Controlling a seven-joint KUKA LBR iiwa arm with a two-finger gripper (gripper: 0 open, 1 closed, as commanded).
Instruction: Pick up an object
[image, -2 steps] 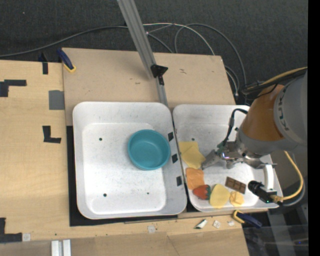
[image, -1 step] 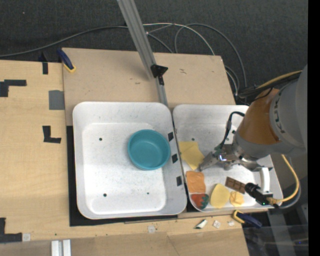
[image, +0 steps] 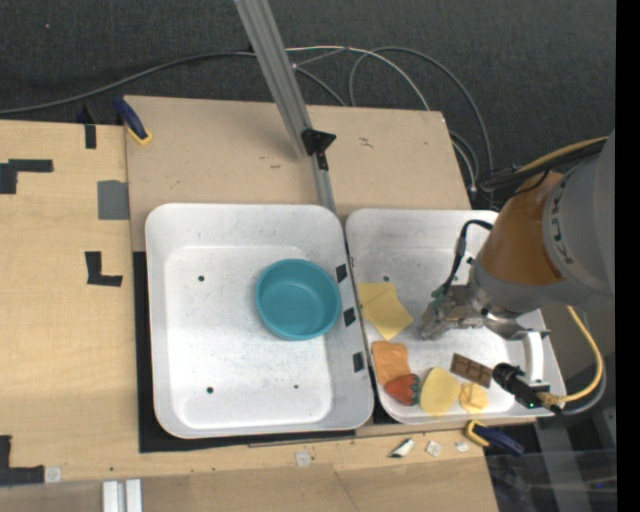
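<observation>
1. The two-finger gripper at the end of the grey arm with the orange band is seen low inside the right-hand shallow white bin, near the bin's middle.
2. Whether the tool is open or closed cannot be told; its tip is seen as a small grey mass from above.
3. Nothing can be made out held by the gripper; its tip lies just beside the right edge of a flat pale yellow square piece, and contact cannot be confirmed.
4. The pale yellow square piece is lying flat on the floor of the right bin, close to the bin's left wall.
5. Below it, an orange block is seen, and a small red rounded object is touching the orange block's lower edge.
6. A rounded yellow object lies just right of the red one, near the front wall of the right bin.
7. A dark brown rectangular bar lies just above and to the right of the rounded yellow object, and a small yellow chunk lies just below the bar.
8. The left-hand shallow white bin holds a teal round bowl, which stands upright near the bin's right wall, well apart from the gripper.
</observation>
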